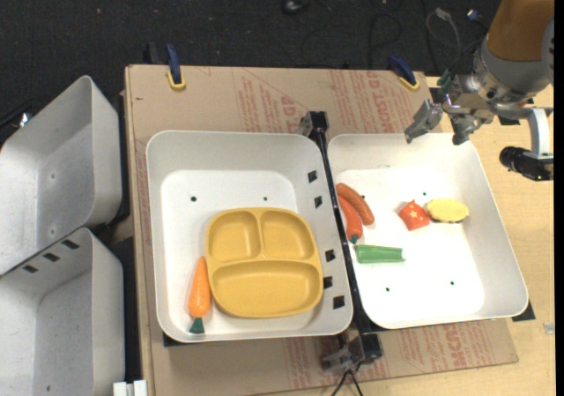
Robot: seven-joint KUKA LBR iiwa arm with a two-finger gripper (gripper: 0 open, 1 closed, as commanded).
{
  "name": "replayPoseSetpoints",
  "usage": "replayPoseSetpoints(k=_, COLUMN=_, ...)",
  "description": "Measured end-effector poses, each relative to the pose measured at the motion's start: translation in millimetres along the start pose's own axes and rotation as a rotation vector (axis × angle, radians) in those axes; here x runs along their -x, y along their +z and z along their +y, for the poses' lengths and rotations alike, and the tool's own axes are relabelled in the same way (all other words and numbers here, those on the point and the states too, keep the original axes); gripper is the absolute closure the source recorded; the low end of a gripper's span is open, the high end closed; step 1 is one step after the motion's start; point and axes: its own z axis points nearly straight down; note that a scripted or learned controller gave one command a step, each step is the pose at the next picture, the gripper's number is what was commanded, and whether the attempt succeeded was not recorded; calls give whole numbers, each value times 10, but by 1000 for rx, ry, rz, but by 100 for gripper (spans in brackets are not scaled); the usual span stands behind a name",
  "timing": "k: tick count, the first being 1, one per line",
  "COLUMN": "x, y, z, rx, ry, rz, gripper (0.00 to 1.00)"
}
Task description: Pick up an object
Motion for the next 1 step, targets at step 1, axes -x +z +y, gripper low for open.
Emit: replayPoseSetpoints(k=1, x=-48, y=631, z=-40, rx=-7, ry=1, rz=2, gripper=0)
